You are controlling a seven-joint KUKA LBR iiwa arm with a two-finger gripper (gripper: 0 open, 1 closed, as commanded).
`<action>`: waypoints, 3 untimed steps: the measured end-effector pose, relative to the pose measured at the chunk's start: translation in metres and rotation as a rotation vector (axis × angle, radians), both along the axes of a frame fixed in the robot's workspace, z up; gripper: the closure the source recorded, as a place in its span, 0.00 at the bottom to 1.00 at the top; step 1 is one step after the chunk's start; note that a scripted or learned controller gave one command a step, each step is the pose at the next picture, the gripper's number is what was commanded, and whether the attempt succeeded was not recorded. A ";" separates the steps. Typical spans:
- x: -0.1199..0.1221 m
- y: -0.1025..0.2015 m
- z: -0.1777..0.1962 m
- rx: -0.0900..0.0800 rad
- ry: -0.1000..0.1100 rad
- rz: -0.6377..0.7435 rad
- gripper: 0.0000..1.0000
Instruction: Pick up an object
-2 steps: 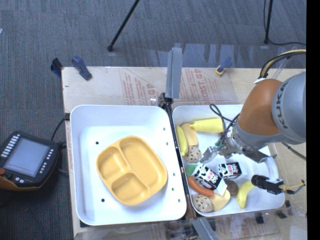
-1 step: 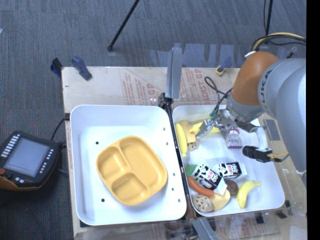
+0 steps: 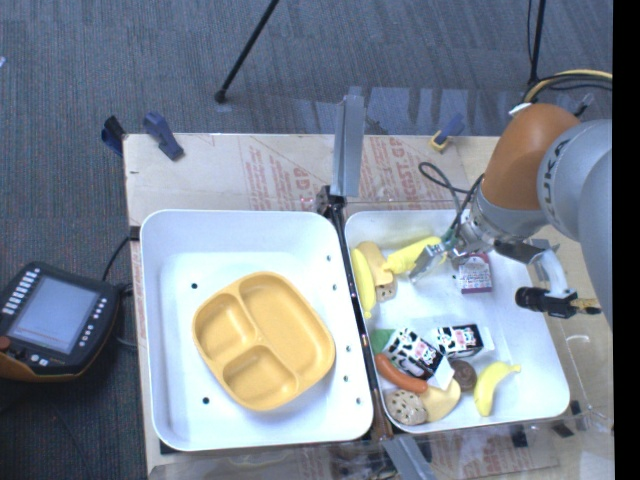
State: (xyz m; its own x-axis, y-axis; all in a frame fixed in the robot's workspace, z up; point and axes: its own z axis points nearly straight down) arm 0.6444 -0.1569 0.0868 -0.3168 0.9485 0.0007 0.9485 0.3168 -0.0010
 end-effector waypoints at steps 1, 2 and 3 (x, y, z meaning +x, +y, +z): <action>0.001 0.001 0.009 0.000 0.001 0.002 1.00; 0.000 0.001 0.009 0.000 0.001 0.002 0.00; 0.001 -0.010 0.001 0.000 -0.002 0.003 0.00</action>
